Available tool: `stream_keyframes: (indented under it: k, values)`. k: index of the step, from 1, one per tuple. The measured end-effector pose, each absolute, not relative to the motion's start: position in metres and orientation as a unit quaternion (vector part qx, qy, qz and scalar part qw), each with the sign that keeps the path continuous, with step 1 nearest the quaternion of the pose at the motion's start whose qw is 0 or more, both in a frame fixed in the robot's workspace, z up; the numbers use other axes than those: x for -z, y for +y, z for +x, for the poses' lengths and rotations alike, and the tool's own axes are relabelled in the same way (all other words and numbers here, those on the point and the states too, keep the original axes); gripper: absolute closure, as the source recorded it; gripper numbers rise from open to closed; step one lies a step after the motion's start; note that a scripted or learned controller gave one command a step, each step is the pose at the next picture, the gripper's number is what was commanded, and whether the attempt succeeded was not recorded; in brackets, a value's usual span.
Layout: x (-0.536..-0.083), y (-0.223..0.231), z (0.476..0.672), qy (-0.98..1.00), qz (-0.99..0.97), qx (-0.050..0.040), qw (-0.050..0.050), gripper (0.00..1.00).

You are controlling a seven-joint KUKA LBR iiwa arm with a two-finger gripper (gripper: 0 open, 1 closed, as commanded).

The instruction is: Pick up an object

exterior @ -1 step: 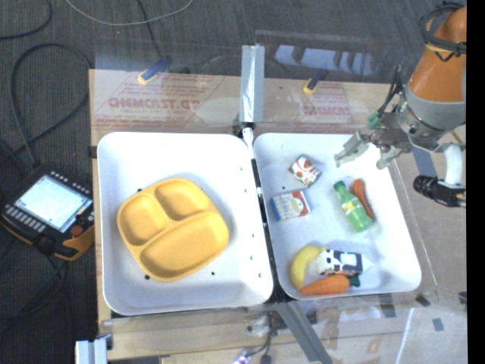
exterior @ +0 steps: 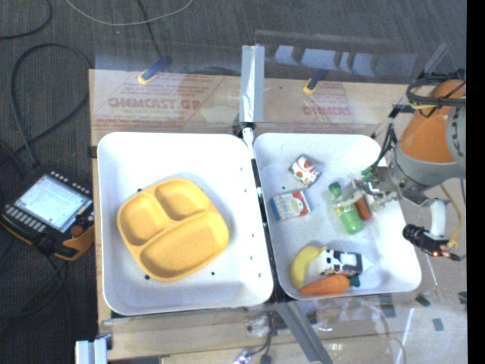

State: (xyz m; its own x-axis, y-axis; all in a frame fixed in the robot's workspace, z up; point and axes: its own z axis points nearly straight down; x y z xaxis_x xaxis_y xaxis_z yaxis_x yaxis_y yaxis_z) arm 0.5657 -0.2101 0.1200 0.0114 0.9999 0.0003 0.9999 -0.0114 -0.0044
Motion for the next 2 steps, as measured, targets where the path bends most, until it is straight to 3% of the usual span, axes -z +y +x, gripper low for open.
stream_keyframes:
  k: [1, 2]
  values:
    - [-0.0925, -0.2093, 0.5829, -0.681, -0.733, 0.0063, 0.001, 0.00]
    - [-0.1004, -0.2129, 0.5832, -0.679, -0.734, 0.0053, -0.004, 1.00]
